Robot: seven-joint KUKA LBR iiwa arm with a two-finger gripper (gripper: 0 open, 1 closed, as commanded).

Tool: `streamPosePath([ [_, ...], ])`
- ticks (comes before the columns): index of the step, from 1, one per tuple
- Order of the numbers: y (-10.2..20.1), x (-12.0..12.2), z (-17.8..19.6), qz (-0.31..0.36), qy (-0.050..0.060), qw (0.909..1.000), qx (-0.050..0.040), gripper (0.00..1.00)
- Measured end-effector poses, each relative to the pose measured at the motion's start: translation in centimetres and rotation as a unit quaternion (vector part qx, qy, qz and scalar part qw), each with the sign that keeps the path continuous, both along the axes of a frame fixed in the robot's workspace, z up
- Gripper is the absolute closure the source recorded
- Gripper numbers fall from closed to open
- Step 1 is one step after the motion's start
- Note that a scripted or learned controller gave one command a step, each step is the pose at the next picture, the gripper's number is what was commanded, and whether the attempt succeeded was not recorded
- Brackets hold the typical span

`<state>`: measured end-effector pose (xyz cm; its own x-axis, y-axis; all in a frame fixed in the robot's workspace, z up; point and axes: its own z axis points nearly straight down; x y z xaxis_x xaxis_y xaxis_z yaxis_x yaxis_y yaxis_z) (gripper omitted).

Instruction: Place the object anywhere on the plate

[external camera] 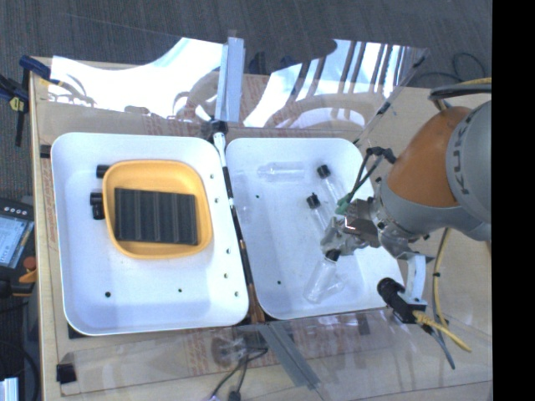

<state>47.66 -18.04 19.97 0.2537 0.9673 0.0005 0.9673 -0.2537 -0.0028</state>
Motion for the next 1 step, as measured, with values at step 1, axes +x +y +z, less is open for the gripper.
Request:
streamPosePath([
  [1, 4.22, 5.36, 6.28, 0.058, 0.000, 0.9983, 0.0001, 1.00],
])
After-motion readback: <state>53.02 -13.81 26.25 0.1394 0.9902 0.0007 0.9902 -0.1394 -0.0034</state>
